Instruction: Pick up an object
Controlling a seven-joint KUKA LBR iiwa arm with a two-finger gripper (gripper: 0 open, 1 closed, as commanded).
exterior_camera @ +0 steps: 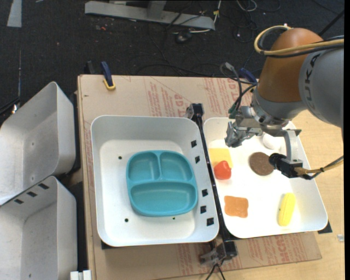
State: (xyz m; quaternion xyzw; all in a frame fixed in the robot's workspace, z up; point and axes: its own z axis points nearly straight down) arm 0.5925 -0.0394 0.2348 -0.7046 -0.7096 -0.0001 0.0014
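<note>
Two bins: right bin (317, 210) holds the food
Corn (286, 209): upright, long axis 12 to 6 o'clock
Gripper (234, 136): above yellow block (218, 156); finger state unclear

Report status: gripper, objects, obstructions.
Gripper low over right bin, nothing visibly held. Red object and yellow block just below it. Brown disc beside.

A dark, speckled floor (49, 33) spreads around the bench, strewn with black cables (164, 52) and a grey metal bracket (150, 15) lying near the far edge. The bench top is a tan board (158, 95) with faint red printing across it; a blue-and-yellow clamp (108, 76) grips its far left corner. Off to the left, two spare white bins (35, 180) sit stacked at a tilt. Lighting is even and flat.
</note>
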